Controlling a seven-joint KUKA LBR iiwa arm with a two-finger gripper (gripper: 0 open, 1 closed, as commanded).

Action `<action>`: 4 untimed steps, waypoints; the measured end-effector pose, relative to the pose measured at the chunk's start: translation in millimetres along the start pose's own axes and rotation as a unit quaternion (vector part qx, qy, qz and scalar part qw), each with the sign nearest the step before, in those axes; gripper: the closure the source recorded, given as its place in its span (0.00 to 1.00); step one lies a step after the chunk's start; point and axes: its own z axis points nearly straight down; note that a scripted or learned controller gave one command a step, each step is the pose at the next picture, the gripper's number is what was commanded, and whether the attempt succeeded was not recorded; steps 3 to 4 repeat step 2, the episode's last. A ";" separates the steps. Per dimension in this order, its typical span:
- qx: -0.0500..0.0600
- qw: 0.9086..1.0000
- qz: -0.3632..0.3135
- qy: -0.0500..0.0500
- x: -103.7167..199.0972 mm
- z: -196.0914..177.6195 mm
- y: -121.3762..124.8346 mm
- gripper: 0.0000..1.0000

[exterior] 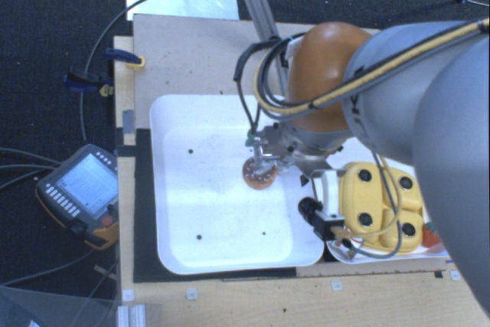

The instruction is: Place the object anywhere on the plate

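One white plate sits nearest the camera, at about 4 o'clock in the view. Its rim peeks out from under a yellow plastic piece with black round holes, which lies across it. A scrap of something red shows at that piece's 3 o'clock edge; I cannot tell what it is.

Just beside the plate, toward 9 o'clock, lies the left white bin, shallow and round-cornered, with a few dark specks on its floor. Outside the bin, well apart at 9 o'clock, a handheld teach pendant with a lit screen rests off the tabletop.

Near the bin's middle, a little toward its 3 o'clock wall, is the small round brown object, ring-like and speckled. My tool is right over it, touching or nearly touching its top. From this angle I cannot tell whether the tool is spread, pressed together or pinching the object, nor whether the object rests on the bin floor. The object is well apart from the plate, at the plate's 10 o'clock.

Behind the tool, my orange band bulges at 1 o'clock, wrapped by looping dark cables.

Farther still, at 10 o'clock, two clamps grip the tabletop's edge.
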 end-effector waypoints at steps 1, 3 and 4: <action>-0.001 1.000 0.000 0.000 46.8 -16.6 -18.0 1.00; -0.001 1.000 0.002 0.000 45.0 -16.2 -17.4 0.00; -0.001 1.000 0.002 0.000 45.0 -16.2 -17.4 0.00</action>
